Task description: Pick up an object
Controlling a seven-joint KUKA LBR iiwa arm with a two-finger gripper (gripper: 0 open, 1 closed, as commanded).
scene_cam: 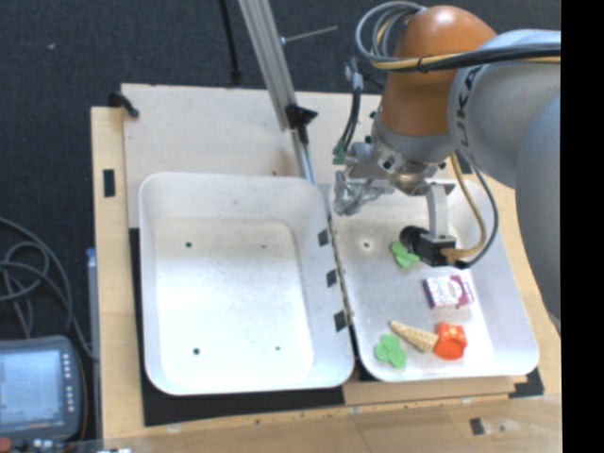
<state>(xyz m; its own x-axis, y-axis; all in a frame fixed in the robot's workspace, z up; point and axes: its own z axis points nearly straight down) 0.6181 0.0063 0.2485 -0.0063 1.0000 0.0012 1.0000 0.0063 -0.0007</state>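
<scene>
You have two white bins side by side on the worktop (109, 253): the left bin (236, 281) shows bare floor, and the right bin (510, 343) holds a green piece (405, 254) just beside a black part hanging from the arm, a small purple-and-white carton (447, 291), a tan cone (411, 336) touching an orange-red piece (450, 341), and a second green piece (390, 350) near the front rim. A slanted metal pole (269, 55) crosses behind the bins, ending near the divide between them. Your gripper (351, 196) hangs over the back left corner of the right bin, well apart from all the objects, and you cannot tell how far it is open or whether it has anything.
</scene>
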